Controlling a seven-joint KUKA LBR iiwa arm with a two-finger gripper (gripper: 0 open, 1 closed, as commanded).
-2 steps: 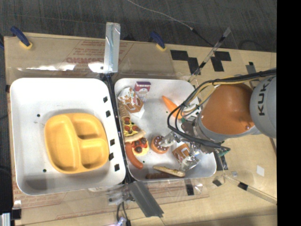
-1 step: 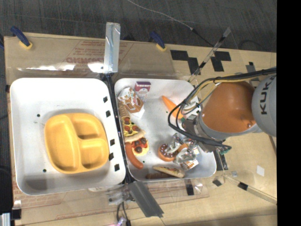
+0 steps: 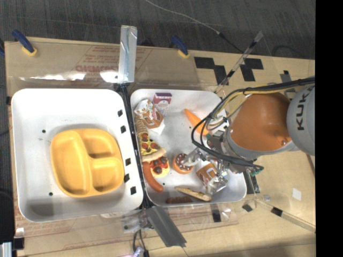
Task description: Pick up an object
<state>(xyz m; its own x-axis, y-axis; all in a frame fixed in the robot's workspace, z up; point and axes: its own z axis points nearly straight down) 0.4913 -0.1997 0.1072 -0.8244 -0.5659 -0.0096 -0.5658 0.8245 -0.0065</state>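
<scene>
Atop a cardboard-lined bench (image 3: 161, 55), two white bins (image 3: 32, 111), dark carpet (image 3: 64, 7) behind; pincer (image 3: 210, 176) state indiscernible.

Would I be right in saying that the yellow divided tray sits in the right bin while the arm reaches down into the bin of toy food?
Not quite: the camera view shows the yellow divided tray in the left bin, not the right. The rest holds: the arm reaches down into the right bin among the toy food.
</scene>
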